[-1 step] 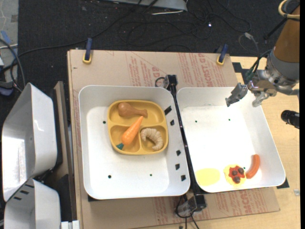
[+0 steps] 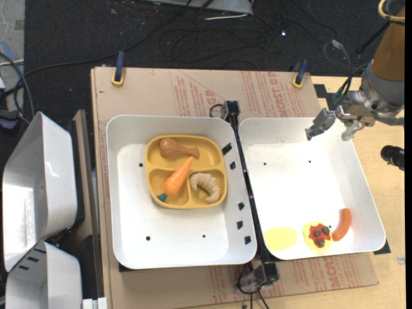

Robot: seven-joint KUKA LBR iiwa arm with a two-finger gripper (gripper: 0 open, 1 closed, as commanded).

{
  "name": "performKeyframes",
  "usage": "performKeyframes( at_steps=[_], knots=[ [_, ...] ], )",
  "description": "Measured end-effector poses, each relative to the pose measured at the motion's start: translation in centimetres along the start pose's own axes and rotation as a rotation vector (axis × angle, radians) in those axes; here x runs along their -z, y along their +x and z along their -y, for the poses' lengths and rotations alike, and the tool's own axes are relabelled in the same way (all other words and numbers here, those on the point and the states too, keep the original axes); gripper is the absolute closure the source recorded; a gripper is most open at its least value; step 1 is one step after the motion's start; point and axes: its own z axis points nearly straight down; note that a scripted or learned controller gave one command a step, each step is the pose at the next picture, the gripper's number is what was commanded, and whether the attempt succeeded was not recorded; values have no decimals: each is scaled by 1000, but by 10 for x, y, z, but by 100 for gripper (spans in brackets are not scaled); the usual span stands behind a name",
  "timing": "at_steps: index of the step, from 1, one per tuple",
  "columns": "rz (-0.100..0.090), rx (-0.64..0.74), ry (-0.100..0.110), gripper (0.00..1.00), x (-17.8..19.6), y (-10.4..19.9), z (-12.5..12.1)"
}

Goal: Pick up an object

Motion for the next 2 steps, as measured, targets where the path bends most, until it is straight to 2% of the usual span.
performKeyframes(
  at_steps=[2],
  knots=[
    [0,2,3,0,-97,16,-5]
  ],
)
